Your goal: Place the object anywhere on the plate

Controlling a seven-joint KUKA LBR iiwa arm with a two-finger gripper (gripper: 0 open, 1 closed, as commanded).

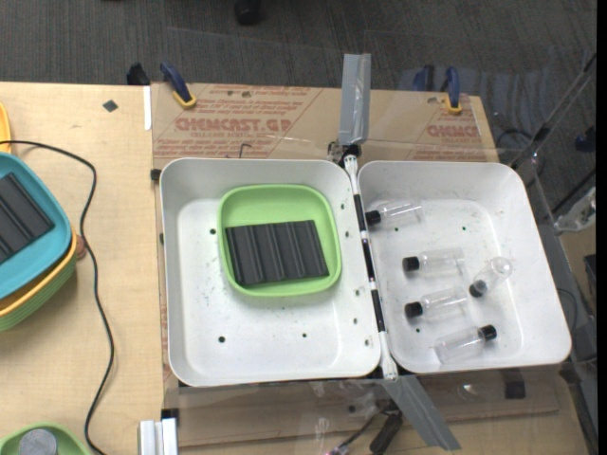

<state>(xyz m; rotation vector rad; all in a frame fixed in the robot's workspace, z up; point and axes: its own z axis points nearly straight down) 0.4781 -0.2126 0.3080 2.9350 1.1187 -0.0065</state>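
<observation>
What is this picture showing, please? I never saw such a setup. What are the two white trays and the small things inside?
One fixed camera looks down at a slant on a workbench. Two shallow white bins sit side by side. The left bin holds a green plate with a dark ribbed pad on it. The right bin holds five small clear vials with black caps, for example one near the divider and one near the front. They lie scattered on their sides. A vial should go onto the plate; none is there yet.
</observation>
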